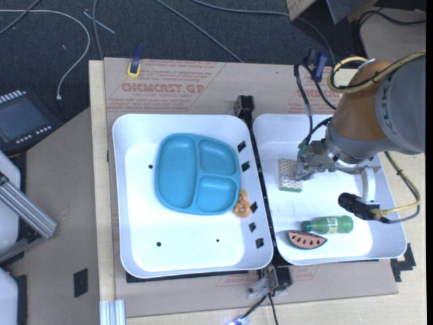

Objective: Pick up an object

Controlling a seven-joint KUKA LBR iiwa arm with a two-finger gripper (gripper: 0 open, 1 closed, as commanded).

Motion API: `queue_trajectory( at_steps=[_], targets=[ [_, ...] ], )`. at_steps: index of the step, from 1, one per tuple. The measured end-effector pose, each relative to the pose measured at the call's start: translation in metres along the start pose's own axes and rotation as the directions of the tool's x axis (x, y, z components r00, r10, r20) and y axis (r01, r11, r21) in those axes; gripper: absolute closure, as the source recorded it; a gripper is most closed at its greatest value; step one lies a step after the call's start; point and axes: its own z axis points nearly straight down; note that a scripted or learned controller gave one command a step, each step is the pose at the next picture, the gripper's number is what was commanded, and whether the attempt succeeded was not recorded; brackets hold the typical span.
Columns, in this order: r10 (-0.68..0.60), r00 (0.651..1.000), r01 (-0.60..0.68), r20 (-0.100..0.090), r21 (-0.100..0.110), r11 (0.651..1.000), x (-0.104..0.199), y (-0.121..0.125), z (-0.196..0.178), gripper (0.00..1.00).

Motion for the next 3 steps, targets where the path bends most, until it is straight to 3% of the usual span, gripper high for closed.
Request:
queue_trajectory(
  at_steps=[1,3],
  targets=[
    [-0.001,1.000,0.001,0.004,0.009,1.000,0.007,-0.007,-0.053,1.00],
    [-0.001,1.000,0.001,0.005,0.006,1.000,0.010,-0.004,-0.171,1.00]
  ],
)
